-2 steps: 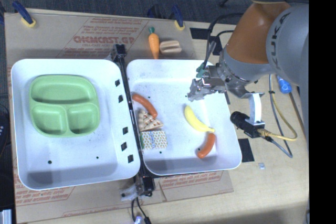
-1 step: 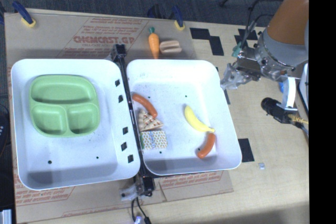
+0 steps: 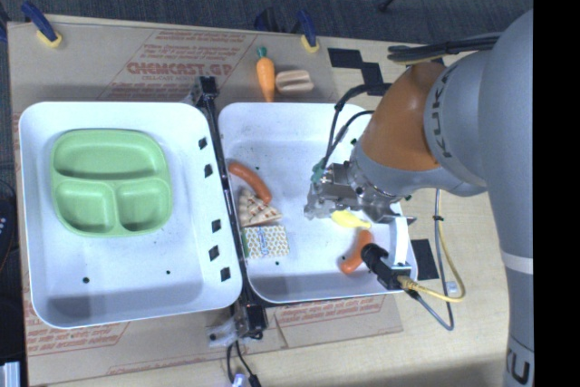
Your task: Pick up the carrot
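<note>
Carrot (image 3: 265, 75): we see it on the table, behind the right bin (image 3: 299, 118).
Hand (image 3: 328, 199): low inside that bin; we cannot tell its state.

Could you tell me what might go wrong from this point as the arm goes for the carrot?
The carrot lies outside the bins, on the bench beyond the right bin, while the gripper is inside it, near an orange piece and a hot dog. It may grab one of those instead.
</note>
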You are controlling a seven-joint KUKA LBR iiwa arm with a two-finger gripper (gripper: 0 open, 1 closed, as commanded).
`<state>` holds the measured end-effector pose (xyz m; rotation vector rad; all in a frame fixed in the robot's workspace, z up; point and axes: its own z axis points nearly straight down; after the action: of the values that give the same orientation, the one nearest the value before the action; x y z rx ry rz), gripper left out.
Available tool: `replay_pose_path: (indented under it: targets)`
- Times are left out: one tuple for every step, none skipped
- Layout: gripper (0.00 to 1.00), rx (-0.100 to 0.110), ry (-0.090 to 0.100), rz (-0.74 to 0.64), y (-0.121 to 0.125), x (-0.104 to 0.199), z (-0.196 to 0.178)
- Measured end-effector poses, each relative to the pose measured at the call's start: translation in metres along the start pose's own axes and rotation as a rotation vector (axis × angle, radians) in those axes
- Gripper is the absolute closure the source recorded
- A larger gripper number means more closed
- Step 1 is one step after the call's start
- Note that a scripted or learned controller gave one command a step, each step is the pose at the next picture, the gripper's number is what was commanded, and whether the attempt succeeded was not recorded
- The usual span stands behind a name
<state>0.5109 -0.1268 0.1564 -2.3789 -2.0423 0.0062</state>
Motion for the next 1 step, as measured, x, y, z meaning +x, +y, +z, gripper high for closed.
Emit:
replay_pose_path:
  targets:
    - [1.0, -0.003, 0.0, -0.078, -0.0229, -0.082, -0.0021]
